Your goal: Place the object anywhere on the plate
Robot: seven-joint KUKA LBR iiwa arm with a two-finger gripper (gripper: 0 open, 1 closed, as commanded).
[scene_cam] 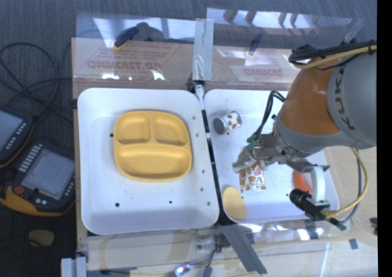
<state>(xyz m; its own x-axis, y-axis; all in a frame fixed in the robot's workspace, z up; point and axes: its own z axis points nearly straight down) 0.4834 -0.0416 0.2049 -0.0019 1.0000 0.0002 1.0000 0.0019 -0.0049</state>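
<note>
The object looks like the patterned carton (252, 178) in the right bin (306, 208), right under the gripper (254, 158) (can't tell if the fingers are open or gripping it). The yellow sectioned plate (153, 145) sits in the left bin (98, 208). A small cup (226, 123) lies nearby.

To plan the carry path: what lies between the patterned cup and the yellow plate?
In the camera view, the two bins' adjoining rims lie between the patterned cup and the yellow plate; otherwise bare white bin floor.
</note>
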